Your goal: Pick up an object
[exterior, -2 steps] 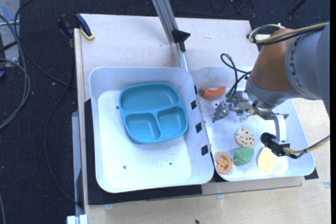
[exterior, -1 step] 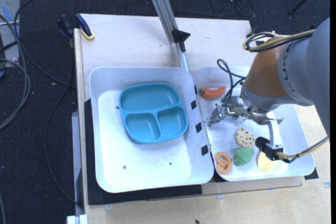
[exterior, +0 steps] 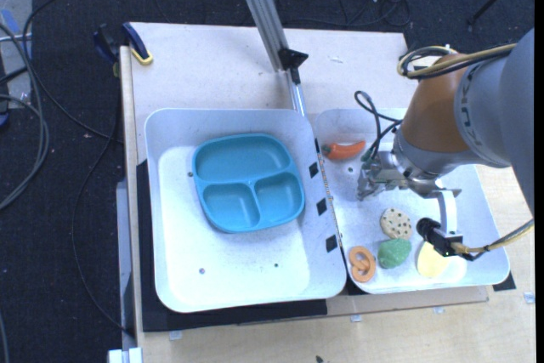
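Observation:
The right bin [exterior: 486,212] holds several small toy foods. An orange carrot-like piece [exterior: 343,150] lies near its far left corner. A round tan cookie [exterior: 394,224] sits mid-bin, with a green lump [exterior: 393,253] just in front of it. An orange pretzel [exterior: 362,263] is at the front left and a pale yellow piece [exterior: 432,263] at the front right. My gripper [exterior: 371,181] hangs over the bin floor between the carrot piece and the cookie, touching neither. I see nothing in it.
In the left bin [exterior: 223,285] a blue divided plate [exterior: 249,182] lies slightly left of the shared wall. A slanted metal pole [exterior: 265,8] rises from the back of the bins. Black cables run beside the wrist and over the yellow piece.

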`<act>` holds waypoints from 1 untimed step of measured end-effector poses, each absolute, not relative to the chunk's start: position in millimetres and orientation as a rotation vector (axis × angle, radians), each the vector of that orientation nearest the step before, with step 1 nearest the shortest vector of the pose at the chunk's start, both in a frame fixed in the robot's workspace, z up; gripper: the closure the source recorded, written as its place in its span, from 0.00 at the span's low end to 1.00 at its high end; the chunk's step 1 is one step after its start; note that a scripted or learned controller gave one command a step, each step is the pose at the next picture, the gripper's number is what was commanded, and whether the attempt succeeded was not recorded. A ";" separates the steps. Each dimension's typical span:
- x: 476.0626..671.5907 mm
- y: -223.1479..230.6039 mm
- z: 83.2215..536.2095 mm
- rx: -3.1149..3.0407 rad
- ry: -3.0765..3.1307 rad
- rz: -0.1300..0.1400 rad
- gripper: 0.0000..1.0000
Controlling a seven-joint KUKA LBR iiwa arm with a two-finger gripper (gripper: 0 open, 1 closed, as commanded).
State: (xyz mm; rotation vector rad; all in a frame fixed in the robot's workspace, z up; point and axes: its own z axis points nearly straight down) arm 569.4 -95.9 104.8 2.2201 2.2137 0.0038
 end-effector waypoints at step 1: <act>570.4 -94.0 168.0 2.217 2.220 0.005 1.00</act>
